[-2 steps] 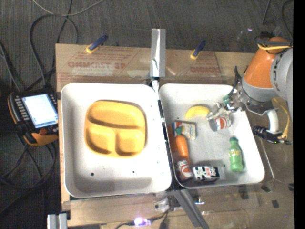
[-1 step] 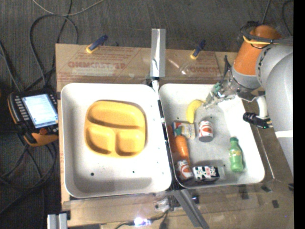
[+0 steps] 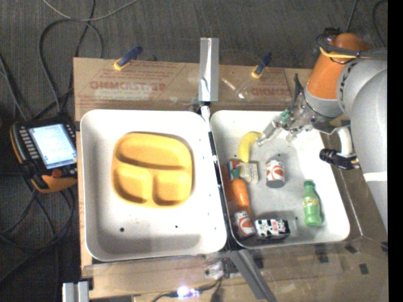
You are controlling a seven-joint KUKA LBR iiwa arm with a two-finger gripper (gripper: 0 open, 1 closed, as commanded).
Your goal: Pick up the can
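Observation:
A small white and red can [image 3: 275, 172] stands upright near the middle of the right bin [image 3: 334, 231]. My gripper [image 3: 279, 133] hovers over the bin's far part, above and slightly behind the can, right of a yellow banana [image 3: 248, 145]. Its fingers are spread open with nothing between them. A gap of bare bin floor separates the gripper from the can.
Along the right bin's left wall lie an orange bottle [image 3: 238, 194], a small packet [image 3: 250, 170] and another red and white can-like item [image 3: 244, 224]. A black and white carton [image 3: 274, 228] and a green bottle [image 3: 311, 204] sit near the front. The left bin holds a yellow divided tray [image 3: 153, 167].

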